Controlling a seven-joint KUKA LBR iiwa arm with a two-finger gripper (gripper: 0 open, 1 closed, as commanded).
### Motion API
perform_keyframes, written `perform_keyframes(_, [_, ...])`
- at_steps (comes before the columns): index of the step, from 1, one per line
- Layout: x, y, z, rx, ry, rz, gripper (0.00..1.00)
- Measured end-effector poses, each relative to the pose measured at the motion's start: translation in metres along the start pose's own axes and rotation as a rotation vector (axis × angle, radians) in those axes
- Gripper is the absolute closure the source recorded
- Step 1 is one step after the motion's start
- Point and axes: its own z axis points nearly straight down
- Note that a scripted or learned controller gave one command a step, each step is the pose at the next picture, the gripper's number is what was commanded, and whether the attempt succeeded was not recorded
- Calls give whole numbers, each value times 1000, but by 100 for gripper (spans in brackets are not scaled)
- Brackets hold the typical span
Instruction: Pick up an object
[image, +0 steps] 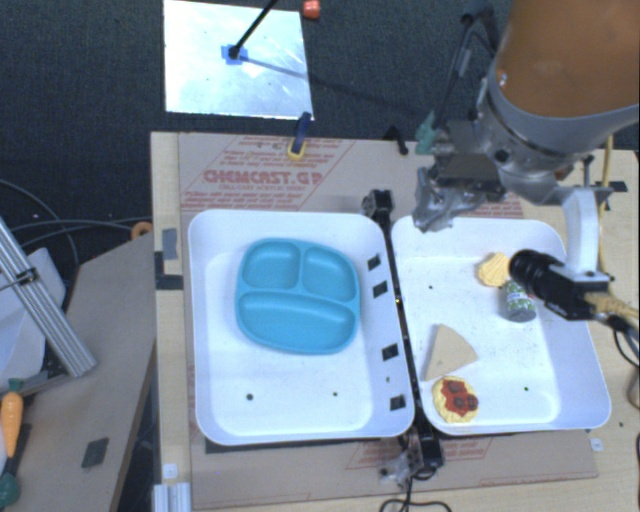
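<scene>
Where the grey arm with its orange band reaches in from the right of the camera view, the tool (436, 212) is seen as a block of dull, faceted metal hung over the far left corner of the right bin (535, 375). Whether it is set wide or narrow cannot be told from this angle.

Four small things are spread on the smooth white floor of that bin, all apart from the tool. A pale yellow lump (493, 269) with a wavy edge is placed near the middle. Just beside it, a short grey-green speckled cylinder (517, 301) is seen. Nearer the camera, a flat tan wedge (450, 350) of matt, triangular shape is laid. Close to its near side, at the near left corner, a round yellow disc (456, 398) with a bumpy red top is set.

The left bin (290, 400), equally shallow with rounded corners, is occupied by a glossy light-blue plate (297, 297) moulded into three compartments.

Both bins are carried on a worktop (260, 175) faced with brown cardboard printed in red letters.
</scene>
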Motion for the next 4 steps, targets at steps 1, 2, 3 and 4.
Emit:
perform_keyframes(1, [54,-3,91,25,-6,-9,100])
perform_keyframes(2, [112,4,125,22,-5,-10,100])
perform_keyframes(3, [122,-6,203,26,-8,-2,100])
perform_keyframes(4, [120,1,304,27,-9,0,100])
